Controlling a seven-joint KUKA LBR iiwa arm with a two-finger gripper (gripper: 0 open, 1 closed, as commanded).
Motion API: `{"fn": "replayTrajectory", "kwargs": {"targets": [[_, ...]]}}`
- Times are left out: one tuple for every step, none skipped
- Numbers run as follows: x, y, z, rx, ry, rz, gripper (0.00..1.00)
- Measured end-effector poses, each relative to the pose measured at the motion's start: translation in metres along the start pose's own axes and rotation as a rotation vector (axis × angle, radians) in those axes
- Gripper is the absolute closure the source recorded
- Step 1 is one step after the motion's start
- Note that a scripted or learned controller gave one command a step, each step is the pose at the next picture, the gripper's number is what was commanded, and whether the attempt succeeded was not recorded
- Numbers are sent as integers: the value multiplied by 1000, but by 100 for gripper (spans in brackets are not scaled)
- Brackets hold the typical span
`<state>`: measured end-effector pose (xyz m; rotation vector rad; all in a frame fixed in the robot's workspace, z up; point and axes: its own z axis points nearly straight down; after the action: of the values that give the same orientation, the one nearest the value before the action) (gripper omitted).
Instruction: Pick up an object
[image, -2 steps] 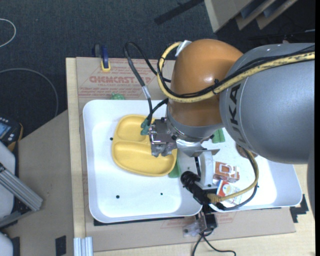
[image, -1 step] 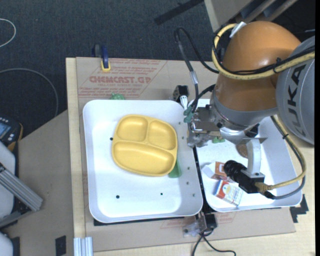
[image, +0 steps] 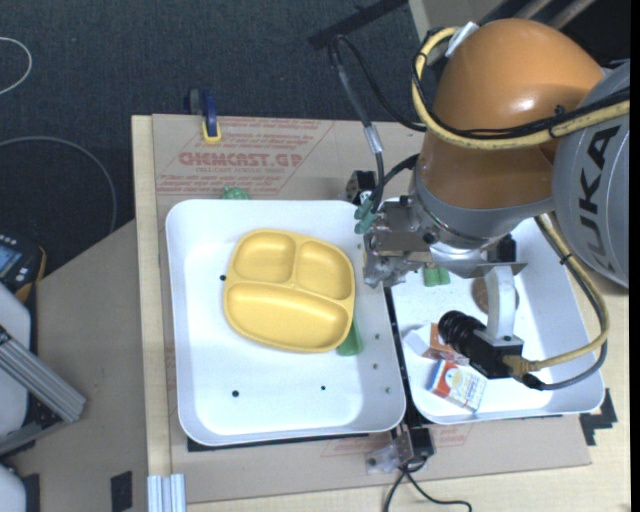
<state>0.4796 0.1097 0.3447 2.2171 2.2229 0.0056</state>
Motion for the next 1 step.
{"fn": "replayTrajectory", "kwargs": {"targets": [[0,0,-9,1,-1,0,100]]}}
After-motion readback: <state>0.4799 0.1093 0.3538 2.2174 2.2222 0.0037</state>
